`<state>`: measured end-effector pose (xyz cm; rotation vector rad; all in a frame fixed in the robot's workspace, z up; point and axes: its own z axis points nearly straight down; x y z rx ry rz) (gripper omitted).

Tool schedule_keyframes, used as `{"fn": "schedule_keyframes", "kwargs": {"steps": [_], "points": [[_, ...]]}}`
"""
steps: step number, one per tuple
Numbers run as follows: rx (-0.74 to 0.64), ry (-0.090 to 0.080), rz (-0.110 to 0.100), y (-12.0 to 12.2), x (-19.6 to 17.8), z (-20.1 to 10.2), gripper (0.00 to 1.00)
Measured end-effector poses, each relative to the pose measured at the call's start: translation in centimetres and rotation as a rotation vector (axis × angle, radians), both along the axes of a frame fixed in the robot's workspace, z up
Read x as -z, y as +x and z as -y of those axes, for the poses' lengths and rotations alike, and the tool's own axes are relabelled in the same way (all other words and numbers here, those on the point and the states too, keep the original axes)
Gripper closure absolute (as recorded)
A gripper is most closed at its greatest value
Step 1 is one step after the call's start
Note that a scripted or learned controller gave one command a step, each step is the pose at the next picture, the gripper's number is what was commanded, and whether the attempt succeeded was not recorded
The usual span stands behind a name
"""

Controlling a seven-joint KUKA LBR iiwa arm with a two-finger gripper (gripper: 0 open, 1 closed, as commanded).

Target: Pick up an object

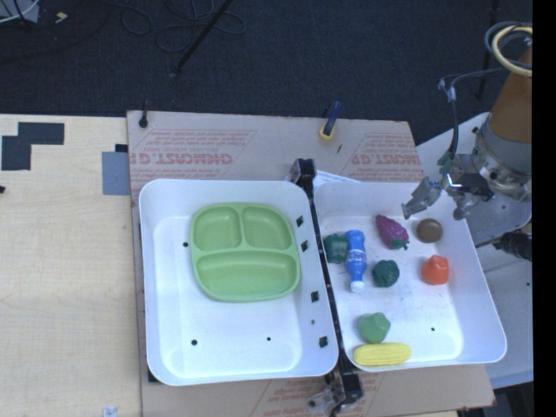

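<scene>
Objects for picking, right bin [486, 320]: you have eight small items to choose from, all loose on the white floor
- purple piece [392, 230], near the far wall, nearest the jaws
- brown round piece [429, 229], just beside the purple one
- orange piece [435, 270], toward the right wall
- blue and white bottle [355, 258], lying flat, touching a dark green piece [336, 248] by the divider
- second dark green piece [386, 273], mid-bin
- lighter green piece [374, 327] and yellow corn cob [382, 354], near the front wall

Left bin [165, 337]: light green divided plate [244, 252], not a likely target

Gripper [445, 194]: hangs over the far right corner of the right bin, jaws spread wide, nothing between them

Handling, as judged: these look like toy foods, so expect them light, stiff and somewhat slick. Rounded ones may roll or squirt out of a pinch; take them across the middle. You get the easiest grip across the width of the corn cob or bottle. Both lie close to a wall or a neighbour, so leave finger room
</scene>
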<state>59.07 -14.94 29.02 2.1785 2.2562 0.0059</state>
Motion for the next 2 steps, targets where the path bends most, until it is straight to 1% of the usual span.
{"fn": "schedule_keyframes", "kwargs": {"steps": [1, 2], "points": [[0.034, 0.003, -0.014, 0.0, 1.7, 0.4, 0.0], [0.032, 0.001, -0.006, -0.6, 5.0, 0.2, 0.0]]}}
